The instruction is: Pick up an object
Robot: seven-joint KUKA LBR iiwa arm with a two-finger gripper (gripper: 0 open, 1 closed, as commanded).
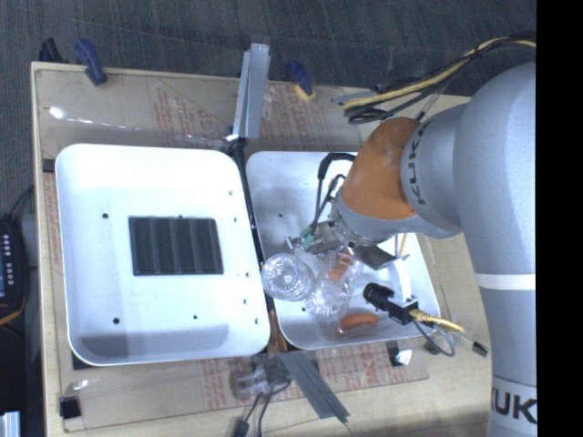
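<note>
Clear bottle (290,277) lies just beside the gripper (315,240), whose state I cannot tell; likely approaching, needing centring, then closing.

Hard against the gripper (316,240), on its side toward the view's bottom edge, a clear plastic cup (288,277) and a clear bottle (333,286) lie touching and crowd the right bin (276,185). A red-orange thing (358,320) lies just past them by the wall. On the gripper's other side the bin floor is bare up to the far wall, and across the dark rim (248,217) from the gripper the left bin (91,198) lies open around a flat dark slatted panel (176,245).
</note>
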